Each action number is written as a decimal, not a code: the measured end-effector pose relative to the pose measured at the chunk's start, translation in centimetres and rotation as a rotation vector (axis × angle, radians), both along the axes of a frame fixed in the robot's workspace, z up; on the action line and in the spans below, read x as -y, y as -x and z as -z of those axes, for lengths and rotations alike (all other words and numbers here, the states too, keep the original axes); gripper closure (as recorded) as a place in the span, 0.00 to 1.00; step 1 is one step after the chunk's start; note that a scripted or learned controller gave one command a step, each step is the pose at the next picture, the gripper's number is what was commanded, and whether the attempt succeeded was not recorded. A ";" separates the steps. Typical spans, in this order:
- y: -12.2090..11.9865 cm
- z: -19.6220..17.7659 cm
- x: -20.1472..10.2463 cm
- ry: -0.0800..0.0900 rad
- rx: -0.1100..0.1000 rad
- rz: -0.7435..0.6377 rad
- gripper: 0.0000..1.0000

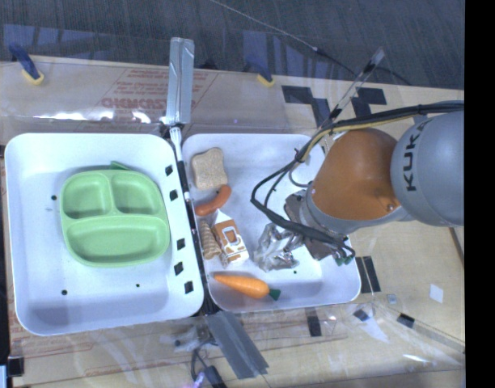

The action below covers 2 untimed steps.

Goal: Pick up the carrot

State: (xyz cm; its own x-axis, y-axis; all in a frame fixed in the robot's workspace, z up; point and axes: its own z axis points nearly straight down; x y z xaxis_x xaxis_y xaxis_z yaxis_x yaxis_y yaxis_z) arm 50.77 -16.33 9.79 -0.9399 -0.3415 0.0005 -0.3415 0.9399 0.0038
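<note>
The carrot (pixel 242 284), orange with a small green stem end on its right, lies flat near the front wall of the right bin (pixel 260 146). My gripper (pixel 275 249) hangs low in that bin, just above and to the right of the carrot, a short gap apart from it. The grey arm with its orange band (pixel 357 176) reaches in from the right and covers the bin's right part. The carrot is not between the fingers.
In the right bin's left part lie a slice of bread (pixel 207 168), a sausage (pixel 213 201) and a small orange-and-white toy truck (pixel 229 242) beside a waffle-like piece (pixel 207 241). The left bin (pixel 29 217) holds a green divided plate (pixel 115 217). Black cables (pixel 268 188) loop beside the wrist.
</note>
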 end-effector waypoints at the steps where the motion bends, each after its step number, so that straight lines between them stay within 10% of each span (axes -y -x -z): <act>1: -4.0 -8.5 -2.2 0.001 0.003 -0.419 1.00; 2: 1.1 -9.2 -9.7 -0.002 -0.004 -0.591 1.00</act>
